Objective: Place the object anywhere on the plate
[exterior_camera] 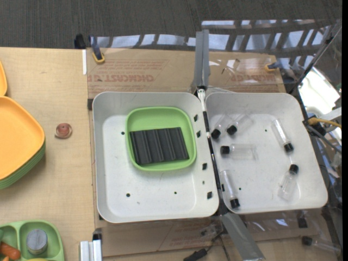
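A green square plate (160,138) lies in the left bin (117,200), toward its back. A dark grey ribbed slab (159,145) rests flat on the middle of the plate. In the right bin (304,197) lie several clear plastic vials with black caps: one near the back right (283,134), one at the front left (229,188), one at the right (289,180), and a few near the left wall (228,130).
Brown cardboard (147,78) lies under both bins. On the wooden bench at the left sit stacked orange plates (16,140), a small red knob (63,130) and a green divided tray (30,242). A metal rack (261,34) stands at the back right.
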Action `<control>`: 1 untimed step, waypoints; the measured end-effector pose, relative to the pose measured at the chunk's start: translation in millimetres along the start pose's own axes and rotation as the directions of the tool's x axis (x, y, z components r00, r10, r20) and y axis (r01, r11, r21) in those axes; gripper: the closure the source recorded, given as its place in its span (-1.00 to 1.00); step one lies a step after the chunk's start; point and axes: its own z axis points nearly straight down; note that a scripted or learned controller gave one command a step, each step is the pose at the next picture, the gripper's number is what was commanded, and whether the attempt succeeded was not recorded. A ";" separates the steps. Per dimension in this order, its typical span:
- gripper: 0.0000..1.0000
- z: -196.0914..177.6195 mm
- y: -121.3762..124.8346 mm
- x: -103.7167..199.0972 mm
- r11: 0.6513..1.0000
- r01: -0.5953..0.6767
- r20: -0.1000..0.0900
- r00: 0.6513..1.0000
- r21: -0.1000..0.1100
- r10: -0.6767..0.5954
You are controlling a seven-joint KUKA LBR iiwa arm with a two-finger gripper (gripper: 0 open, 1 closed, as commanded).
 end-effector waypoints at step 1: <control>-1.00 2.1 -1.0 -3.0 1.000 -0.002 0.000 1.000 0.000 0.002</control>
